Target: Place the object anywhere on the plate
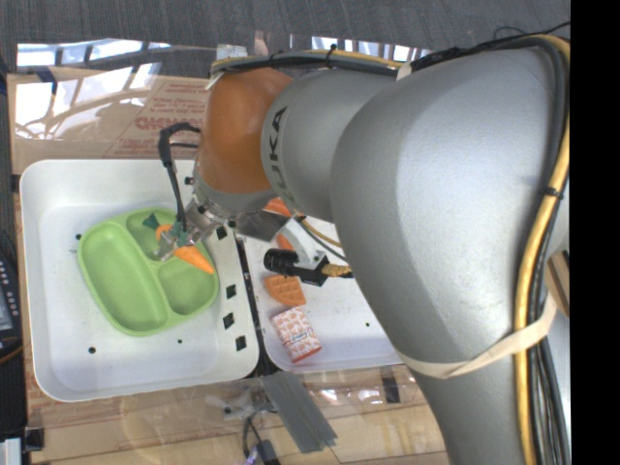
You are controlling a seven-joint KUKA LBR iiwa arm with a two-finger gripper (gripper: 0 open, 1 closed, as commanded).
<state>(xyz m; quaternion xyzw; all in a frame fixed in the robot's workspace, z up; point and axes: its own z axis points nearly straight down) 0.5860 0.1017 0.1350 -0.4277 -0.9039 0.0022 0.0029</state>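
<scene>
The hand (179, 243) hangs over the green plate's (126, 279) upper right compartment, close to the plate's right rim; whether it grips cannot be told; the orange carrot (197, 258) lies at its tip, on the divider ridge; bare plate spreads left; the left bin (58, 356) surrounds it; a waffle (288, 291) and a packet (295, 336) sit in the right bin (339, 356).
</scene>
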